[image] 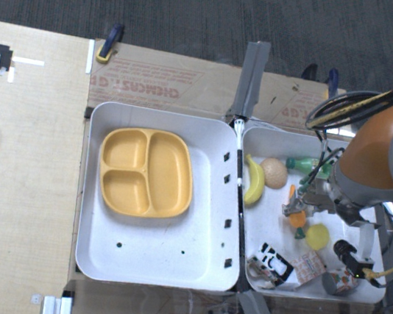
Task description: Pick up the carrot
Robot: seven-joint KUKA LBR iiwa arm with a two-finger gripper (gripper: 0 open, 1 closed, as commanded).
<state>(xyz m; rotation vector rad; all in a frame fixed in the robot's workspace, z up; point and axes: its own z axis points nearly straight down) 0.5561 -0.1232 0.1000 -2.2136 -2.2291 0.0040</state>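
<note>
Down in the right bin (375, 294), the carrot (295, 220) shows as a small orange piece near the middle, right under the gripper (295, 203). Whether that gripper is released or clenched cannot be told from this angle, and nothing shows the carrot between its fingers. Just to the right of the carrot sits a yellow lemon-like fruit (317, 235). Up and to the left lie a banana (253, 181), curved along the bin's left wall, and a pale tan round fruit (274, 173) beside it. A green item (304, 164) rests near the bin's far wall, partly behind the arm (375, 156), whose orange band and grey body cover the bin's upper right. Toward the near wall lie a black-and-white packet (273, 263), a small printed pack (308, 267) and a grey can-like thing (340, 282). The left bin (157, 258) holds a yellow divided plate (147, 172) with three compartments, set in its far left part
</note>
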